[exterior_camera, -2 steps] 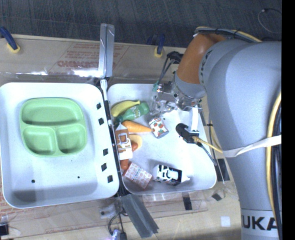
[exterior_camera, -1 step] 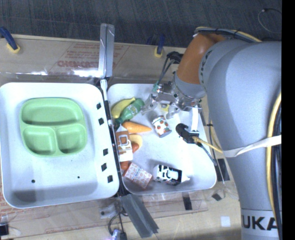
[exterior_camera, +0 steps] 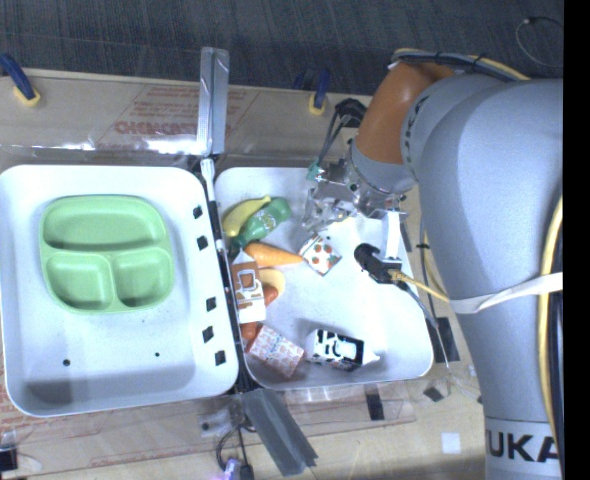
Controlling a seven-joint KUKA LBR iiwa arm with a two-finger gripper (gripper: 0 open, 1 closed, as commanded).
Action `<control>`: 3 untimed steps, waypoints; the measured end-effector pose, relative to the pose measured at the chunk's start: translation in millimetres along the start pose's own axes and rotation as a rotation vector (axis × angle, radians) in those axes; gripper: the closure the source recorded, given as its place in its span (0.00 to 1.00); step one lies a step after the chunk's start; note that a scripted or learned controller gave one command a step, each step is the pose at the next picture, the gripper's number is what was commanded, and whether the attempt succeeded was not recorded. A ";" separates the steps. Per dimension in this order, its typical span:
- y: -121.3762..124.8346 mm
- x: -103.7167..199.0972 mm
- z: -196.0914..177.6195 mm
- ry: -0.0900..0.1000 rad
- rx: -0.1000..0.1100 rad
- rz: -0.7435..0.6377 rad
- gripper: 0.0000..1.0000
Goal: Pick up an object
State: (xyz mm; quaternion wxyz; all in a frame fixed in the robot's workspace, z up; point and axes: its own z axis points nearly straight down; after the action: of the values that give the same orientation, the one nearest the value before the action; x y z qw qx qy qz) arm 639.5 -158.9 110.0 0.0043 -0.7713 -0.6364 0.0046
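Observation:
My gripper [exterior_camera: 325, 218] hangs over the back part of the right bin [exterior_camera: 400, 313], coming down from the grey arm with its orange band. Just in front of it lies a small white block with red and green dots [exterior_camera: 321, 256], close below the gripper's tip; whether they touch I cannot tell. To its left lie a yellow banana [exterior_camera: 243, 213], a green item [exterior_camera: 260, 227] and an orange carrot [exterior_camera: 273, 255]. A small white and orange box [exterior_camera: 247, 288] sits by the bin's left wall.
A pink patterned block [exterior_camera: 275, 351] and a black and white item [exterior_camera: 337, 349] lie at the right bin's front. The left bin [exterior_camera: 25, 348] holds a green divided tray [exterior_camera: 105, 251]. A black cable clip [exterior_camera: 370, 261] hangs beside the arm.

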 end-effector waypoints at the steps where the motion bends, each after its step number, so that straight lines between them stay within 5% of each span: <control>1: 15.8 2.4 -126.3 0.002 -0.012 -0.001 1.00; 2: 15.7 2.9 -125.9 0.002 -0.011 -0.001 0.00; 3: 18.7 -7.5 0.2 0.002 -0.008 -0.133 0.00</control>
State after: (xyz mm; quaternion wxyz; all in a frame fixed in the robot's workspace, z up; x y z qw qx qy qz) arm 656.5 -169.8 109.5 0.0021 -0.7274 -0.6862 0.0010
